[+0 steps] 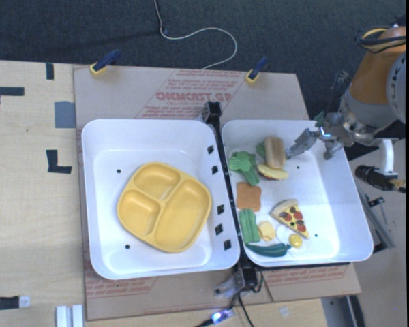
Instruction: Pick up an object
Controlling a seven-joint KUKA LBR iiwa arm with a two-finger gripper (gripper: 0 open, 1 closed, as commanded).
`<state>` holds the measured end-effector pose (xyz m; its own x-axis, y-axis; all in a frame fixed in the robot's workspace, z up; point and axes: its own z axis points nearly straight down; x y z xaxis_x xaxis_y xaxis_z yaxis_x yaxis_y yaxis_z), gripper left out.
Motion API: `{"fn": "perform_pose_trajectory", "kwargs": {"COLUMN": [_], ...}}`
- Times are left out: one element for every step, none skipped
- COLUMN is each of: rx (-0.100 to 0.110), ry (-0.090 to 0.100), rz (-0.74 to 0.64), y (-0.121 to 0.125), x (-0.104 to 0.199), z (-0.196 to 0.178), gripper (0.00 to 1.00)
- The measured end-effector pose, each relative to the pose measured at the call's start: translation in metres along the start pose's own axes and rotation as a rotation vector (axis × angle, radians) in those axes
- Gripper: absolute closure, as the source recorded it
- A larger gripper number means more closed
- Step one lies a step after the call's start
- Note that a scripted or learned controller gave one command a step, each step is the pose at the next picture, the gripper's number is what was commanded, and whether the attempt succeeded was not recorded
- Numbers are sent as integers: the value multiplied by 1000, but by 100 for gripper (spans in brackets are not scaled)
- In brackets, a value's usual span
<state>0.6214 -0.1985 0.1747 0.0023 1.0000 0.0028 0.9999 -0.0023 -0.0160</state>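
Note:
The right bin (341, 213) holds several toy foods: a hot dog bun (274, 151), a banana (273, 173), a green broccoli piece (243, 163), a brown toast slice (249, 197), a pizza slice (290, 215), a green bean (248, 225), a small yellow piece (266, 231) and a dark green pepper (267, 249). My gripper (315, 143) hangs over the bin's upper right part, to the right of the bun, fingers spread apart and nothing between them.
The left bin (99, 182) holds a yellow divided plate (164, 206). Both bins rest on a cardboard sheet (184, 94) held by blue-yellow clamps (105, 61). A white cable (191, 33) lies behind. The arm's orange band (382, 43) is at the right.

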Motion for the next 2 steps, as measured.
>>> {"fn": "perform_pose_trajectory", "kwargs": {"rx": [-14,-10], "ry": [-3,-3], "rz": [-4,-5], "y": [3,-2], "x": [0,8], "z": [-10,51], "gripper": [0,0]}}
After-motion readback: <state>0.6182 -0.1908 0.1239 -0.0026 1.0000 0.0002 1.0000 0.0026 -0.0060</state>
